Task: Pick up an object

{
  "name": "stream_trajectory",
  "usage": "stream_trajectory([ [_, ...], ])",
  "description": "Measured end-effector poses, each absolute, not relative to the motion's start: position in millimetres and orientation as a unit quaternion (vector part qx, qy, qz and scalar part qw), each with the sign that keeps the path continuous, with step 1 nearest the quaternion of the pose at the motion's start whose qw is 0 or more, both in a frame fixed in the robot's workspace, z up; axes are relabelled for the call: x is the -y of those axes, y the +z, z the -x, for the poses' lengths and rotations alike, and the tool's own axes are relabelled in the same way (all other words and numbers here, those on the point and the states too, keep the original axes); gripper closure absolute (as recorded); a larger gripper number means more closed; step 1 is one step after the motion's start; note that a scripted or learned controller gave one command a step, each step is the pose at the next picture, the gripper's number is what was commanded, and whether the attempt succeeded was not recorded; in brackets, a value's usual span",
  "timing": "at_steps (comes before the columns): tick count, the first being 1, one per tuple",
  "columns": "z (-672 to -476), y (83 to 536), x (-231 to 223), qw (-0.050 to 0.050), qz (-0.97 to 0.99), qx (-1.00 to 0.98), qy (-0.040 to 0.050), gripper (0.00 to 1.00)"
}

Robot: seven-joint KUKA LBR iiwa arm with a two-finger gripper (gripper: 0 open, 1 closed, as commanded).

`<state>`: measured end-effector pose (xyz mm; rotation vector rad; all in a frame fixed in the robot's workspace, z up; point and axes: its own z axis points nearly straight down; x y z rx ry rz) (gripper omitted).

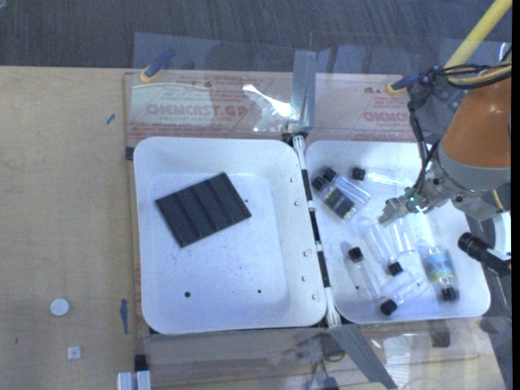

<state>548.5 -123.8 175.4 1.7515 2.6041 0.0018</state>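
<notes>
Currently, gripper point(396, 210) hovers in the right bin point(479, 303), just above clear black-capped vials point(382, 250); finger state cannot be determined.

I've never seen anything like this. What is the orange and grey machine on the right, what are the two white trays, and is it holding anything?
You are looking down from a camera fixed above a workbench. The orange and grey shape is a robot arm reaching in from the right. At its tip is a gripper, its tool for picking things up. The two white trays are shallow bins. The left bin holds a dark ribbed flat pad. The right bin holds several small clear vials with black caps. The gripper hangs over those vials, and I cannot see anything held in it.
</notes>
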Motion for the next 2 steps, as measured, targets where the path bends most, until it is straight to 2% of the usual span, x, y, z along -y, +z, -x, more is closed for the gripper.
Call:
stream_trajectory([
  [1, -548.6, 176, 124, 0.002, -0.558, -0.830, 0.0006, 0.00],
  [2, -586.6, 107, 133, 0.012, -0.562, -0.827, 0.0044, 0.00],
])
